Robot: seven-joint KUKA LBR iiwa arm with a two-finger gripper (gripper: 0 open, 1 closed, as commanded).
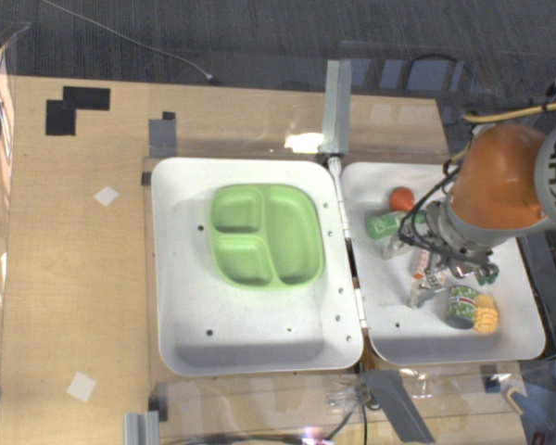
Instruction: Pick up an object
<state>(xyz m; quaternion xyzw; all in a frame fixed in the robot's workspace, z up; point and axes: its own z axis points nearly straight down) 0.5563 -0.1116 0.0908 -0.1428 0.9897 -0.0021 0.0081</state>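
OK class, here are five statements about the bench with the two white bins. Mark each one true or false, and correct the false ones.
1. The green divided plate lies in the left bin. True.
2. The plate has two compartments. False: it has three.
3. The arm's gripper is over the right bin. True.
4. The corn cob lies in the left bin. False: it lies in the right bin, beside a round green-rimmed object.
5. The small orange-red object sits near the right bin's far edge, next to a green object. True.
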